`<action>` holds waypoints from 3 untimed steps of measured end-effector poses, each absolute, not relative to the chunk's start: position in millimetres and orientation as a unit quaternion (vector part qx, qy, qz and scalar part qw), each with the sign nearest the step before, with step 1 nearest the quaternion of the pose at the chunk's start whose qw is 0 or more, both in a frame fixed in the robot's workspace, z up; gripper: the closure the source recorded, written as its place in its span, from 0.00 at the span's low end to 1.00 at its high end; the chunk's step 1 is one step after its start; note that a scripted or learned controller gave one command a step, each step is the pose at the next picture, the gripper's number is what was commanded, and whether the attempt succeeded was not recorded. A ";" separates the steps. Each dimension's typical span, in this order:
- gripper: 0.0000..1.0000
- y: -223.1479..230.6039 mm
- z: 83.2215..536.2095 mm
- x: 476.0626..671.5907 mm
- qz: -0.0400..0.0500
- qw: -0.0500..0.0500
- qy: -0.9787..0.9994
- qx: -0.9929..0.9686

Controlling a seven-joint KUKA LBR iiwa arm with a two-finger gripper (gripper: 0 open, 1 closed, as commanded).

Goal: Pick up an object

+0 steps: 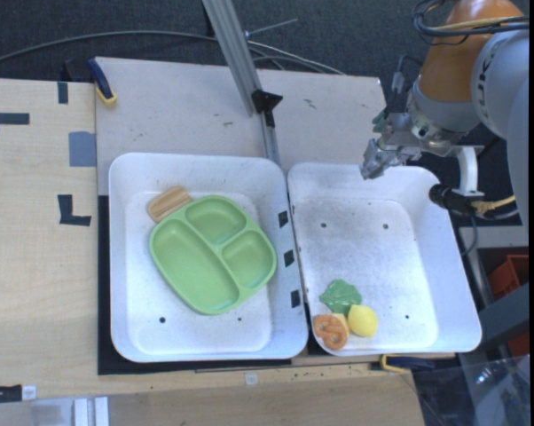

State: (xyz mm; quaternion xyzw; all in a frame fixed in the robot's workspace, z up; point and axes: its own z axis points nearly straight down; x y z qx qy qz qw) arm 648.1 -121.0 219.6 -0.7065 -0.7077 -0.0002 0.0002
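Nearest the lower edge of the view, in the near corner of the right bin [444,264], we find three small items clustered together: an orange pretzel-shaped piece [330,330], a yellow lemon-like piece [363,320] touching it on its right, and a green leafy piece [340,295] just behind both. These are the candidates for picking; all three rest on the bin floor, well apart from the gripper.

In the left bin [125,264] we see a green divided plate [212,253] with three compartments, lying flat and turned at an angle to the bin walls. A tan, bread-like piece [168,202] lies at the plate's far left rim, partly tucked against it.

Between the two bins, small black clips [288,257] mark the shared walls.

Farther back, the gripper [374,166] hangs at the far rim of the right bin, pointing downward, with nothing visible in it. We cannot tell whether it is spread or closed; it appears too small and blurred. Above it we see the grey wrist and the orange band [467,47] of the arm.

Farthest, a grey metal post [234,43] rises slantwise from the bench [36,193], and a blue-and-yellow clamp [102,82] sits at the bench's far left.
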 end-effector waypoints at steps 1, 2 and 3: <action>1.00 -67.4 212.2 638.6 0.000 0.001 -0.709 -0.705; 1.00 -11.6 209.6 628.5 0.001 0.002 -0.710 -0.705; 1.00 35.1 224.5 628.2 0.000 0.001 -0.710 -0.705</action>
